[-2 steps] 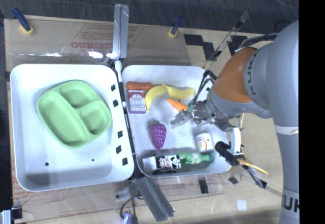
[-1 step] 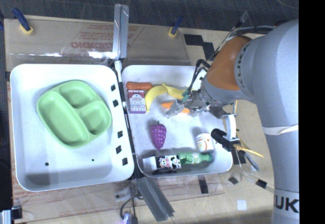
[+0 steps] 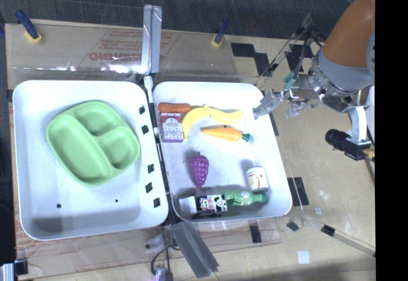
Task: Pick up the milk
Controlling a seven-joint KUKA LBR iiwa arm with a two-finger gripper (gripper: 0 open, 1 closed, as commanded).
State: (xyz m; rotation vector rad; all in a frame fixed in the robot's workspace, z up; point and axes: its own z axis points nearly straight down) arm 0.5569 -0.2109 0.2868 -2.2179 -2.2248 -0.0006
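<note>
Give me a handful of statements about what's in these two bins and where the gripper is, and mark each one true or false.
1. The green divided plate lies in the left bin. True.
2. The gripper hangs at the right bin's far right rim. True.
3. The milk carton stands upright beside the banana. False: it lies on its side along the near wall, next to the green bottle.
4. The purple grapes sit on the green plate. False: they lie in the right bin.
5. The carrot lies just in front of the banana. True.
</note>
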